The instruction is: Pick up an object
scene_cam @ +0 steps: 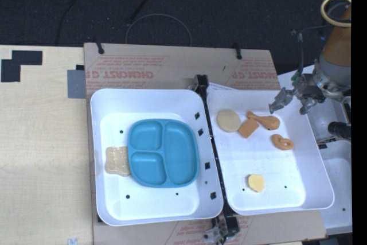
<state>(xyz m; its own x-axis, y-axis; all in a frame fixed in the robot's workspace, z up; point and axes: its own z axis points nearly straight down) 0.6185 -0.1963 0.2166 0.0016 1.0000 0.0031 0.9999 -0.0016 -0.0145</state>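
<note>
Fingers (279, 101) spread on gripper (295, 102) above right bin (321, 181), cardboard (132, 69) lettering mirrored, unreadable.

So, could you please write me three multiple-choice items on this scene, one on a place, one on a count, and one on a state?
1. Where does the blue divided plate lie?
A. left bin
B. right bin
C. on the cardboard

2. How many food pieces lie in the right bin?
A. two
B. five
C. eight

3. How does the gripper stand?
A. over the right bin's far right corner, holding nothing
B. clamped on the plate
C. pressed on the left bin's floor

Answers: 1 A, the plate fills the left bin. 2 B, five pieces are countable. 3 A, nothing sits between its fingers.
</note>
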